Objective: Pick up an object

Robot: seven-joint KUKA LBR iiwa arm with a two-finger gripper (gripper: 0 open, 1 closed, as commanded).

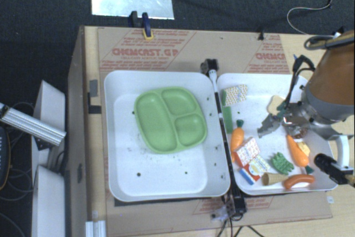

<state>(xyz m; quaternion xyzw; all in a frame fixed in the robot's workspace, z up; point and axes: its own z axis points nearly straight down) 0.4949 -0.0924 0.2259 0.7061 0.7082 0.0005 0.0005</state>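
Note:
My gripper (268, 126) hangs over the middle of the right bin (260, 86), below the grey and orange arm (333, 80) that comes in from the right. Nothing shows in its grasp. Just left of it lies an orange carrot (237, 139), and below it a red-and-white packet (248, 152). A tan piece (275, 102) sits right above it. To its lower right lie a second carrot (297, 151), a green toy (282, 162), a cone (272, 177) and a red sausage (298, 181).
The left bin (122, 164) holds a green divided plate (171, 119). A patterned box (236, 94) and a green stick (227, 116) lie by the divider between the bins. Cardboard covers the bench behind.

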